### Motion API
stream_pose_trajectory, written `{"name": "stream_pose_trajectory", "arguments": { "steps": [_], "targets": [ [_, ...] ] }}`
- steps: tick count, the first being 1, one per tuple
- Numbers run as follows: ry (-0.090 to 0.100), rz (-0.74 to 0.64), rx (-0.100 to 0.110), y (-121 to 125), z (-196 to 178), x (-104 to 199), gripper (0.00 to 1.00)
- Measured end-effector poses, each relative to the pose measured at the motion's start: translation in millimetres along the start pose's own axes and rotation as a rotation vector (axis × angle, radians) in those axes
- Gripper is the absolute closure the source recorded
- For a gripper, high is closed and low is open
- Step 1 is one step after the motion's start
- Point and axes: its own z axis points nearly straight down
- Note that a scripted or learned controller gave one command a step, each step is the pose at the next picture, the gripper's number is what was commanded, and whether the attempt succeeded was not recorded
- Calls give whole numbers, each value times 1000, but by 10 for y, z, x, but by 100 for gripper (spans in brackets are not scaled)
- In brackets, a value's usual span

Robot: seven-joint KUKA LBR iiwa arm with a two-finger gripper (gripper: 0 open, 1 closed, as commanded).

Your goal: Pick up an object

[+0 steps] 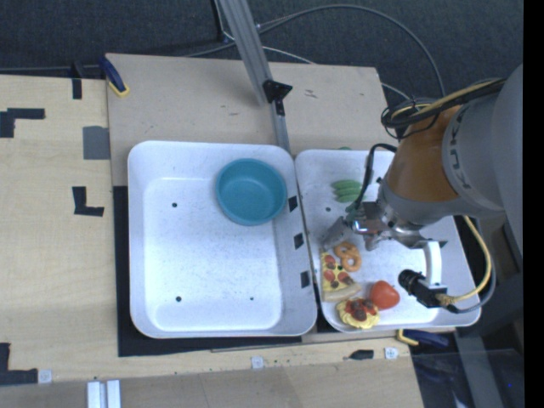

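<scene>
My gripper (355,224) hangs low over the right bin (450,313), under the orange band of the arm (421,172). Just below it lies a brown pretzel (347,255). A green leafy piece (345,189) lies just above it, toward the bin's far side. Nearer the front are a pizza slice (337,279), a red tomato (384,294) and a yellow and red piece (359,313). I see nothing held in the gripper.
The left bin (170,270) holds a blue bowl (251,191) near its far right corner. A grey pole (255,53) slants down to the ridge between the bins. Cables (476,270) loop beside the wrist over the right bin's right side.
</scene>
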Motion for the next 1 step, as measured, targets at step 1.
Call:
{"name": "stream_pose_trajectory", "arguments": {
  "steps": [1],
  "targets": [
    [-1, 0, -5, 3, 331, 1, 0]
  ]
}}
